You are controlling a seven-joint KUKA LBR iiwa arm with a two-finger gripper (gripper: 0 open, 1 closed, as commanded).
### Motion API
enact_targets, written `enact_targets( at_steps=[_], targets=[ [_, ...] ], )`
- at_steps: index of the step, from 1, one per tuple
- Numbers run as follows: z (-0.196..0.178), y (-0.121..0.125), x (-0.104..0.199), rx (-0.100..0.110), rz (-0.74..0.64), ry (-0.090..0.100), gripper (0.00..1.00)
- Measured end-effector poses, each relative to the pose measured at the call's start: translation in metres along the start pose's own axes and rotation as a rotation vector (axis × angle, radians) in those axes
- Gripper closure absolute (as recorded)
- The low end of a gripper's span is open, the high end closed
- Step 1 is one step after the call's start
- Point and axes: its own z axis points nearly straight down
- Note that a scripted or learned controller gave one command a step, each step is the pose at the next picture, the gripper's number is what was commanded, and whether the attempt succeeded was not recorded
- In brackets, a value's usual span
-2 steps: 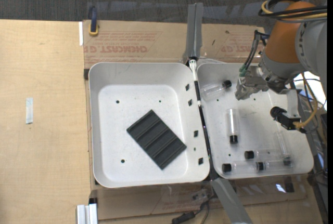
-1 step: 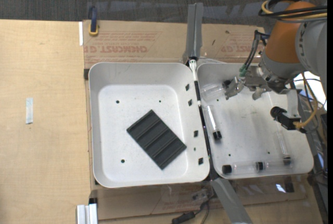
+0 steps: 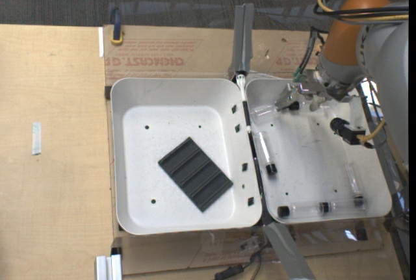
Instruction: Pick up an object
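Pincer (image 3: 298, 98): low over the far left part of the right bin, at the end of the grey arm (image 3: 383, 58) with its orange band (image 3: 348, 28); how its jaws stand I cannot tell, and nothing shows gripped in it.
Left bin (image 3: 123, 142): white and shallow, holding one dark ribbed rectangular panel (image 3: 195, 173) that lies flat and turned at a slant, a little toward the near right of the floor.
Right bin (image 3: 374, 204): white, touching the left bin along a shared edge; clear tube-like pieces with black caps lie in it, one (image 3: 265, 154) along the left wall, others (image 3: 322, 208) along the near wall.
Table (image 3: 49, 142): light wood to the left of the bins, brown cardboard (image 3: 169, 54) behind them.
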Motion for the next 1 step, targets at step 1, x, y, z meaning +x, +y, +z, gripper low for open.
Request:
enact_targets(
  at_steps=[1],
  targets=[
    [0.0038, 0.0175, -0.0171, -0.032, -0.039, -0.009, 0.0]
  ],
)
